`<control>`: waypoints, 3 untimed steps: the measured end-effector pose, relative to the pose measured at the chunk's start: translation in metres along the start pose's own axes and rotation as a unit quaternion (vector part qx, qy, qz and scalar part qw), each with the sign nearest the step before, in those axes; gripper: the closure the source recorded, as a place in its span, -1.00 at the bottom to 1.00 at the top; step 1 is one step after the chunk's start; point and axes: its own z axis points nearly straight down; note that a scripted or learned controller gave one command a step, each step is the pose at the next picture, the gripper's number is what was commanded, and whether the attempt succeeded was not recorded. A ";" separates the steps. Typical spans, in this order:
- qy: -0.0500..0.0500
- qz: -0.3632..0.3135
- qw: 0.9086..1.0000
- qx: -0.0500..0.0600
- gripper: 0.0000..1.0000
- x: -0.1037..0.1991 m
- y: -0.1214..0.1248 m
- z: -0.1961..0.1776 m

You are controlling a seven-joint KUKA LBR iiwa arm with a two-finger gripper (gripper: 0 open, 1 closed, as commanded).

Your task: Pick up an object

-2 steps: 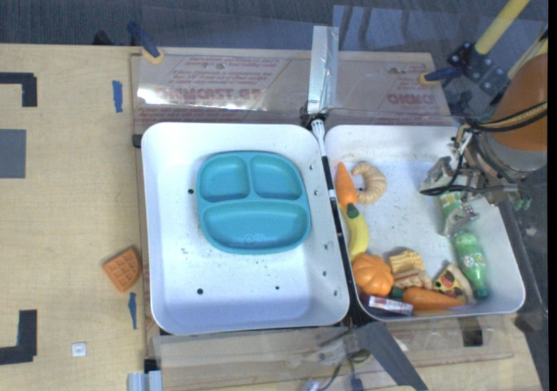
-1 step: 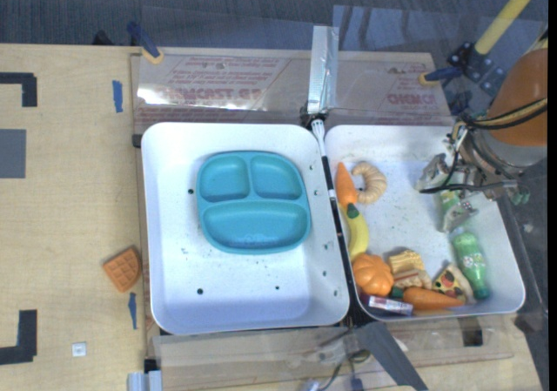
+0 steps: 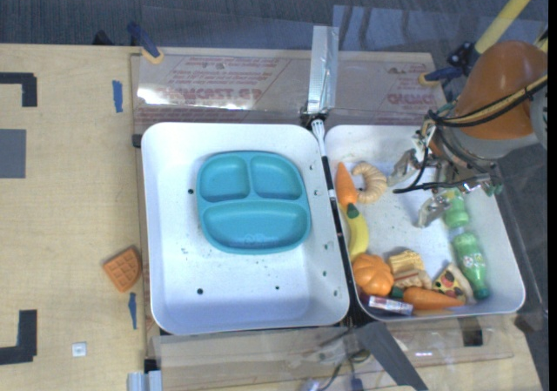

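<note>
I judge the approach step: metal two-finger gripper [image 3: 432,195] hovers, jaws apart and empty, at frame right over the green plastic bottle [image 3: 466,246] in the right white bin [image 3: 513,280]; next, descend and close.

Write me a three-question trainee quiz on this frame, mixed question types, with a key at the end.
1. True or false: the blue divided plate lies in the left bin.
2. Which item lies nearest the gripper? A. green bottle B. waffle piece C. pumpkin
3. Fill in: the waffle piece rests on the ___, outside both bins.

Key: 1 true. 2 A. 3 wooden bench.
</note>
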 end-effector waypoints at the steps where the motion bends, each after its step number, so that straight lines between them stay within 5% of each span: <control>1: -0.001 0.084 0.997 0.000 -1.00 -0.038 0.047 0.000; 2: 0.001 0.080 0.997 0.002 -1.00 0.029 -0.041 0.000; 3: -0.007 0.078 0.997 0.005 1.00 0.022 -0.039 -0.015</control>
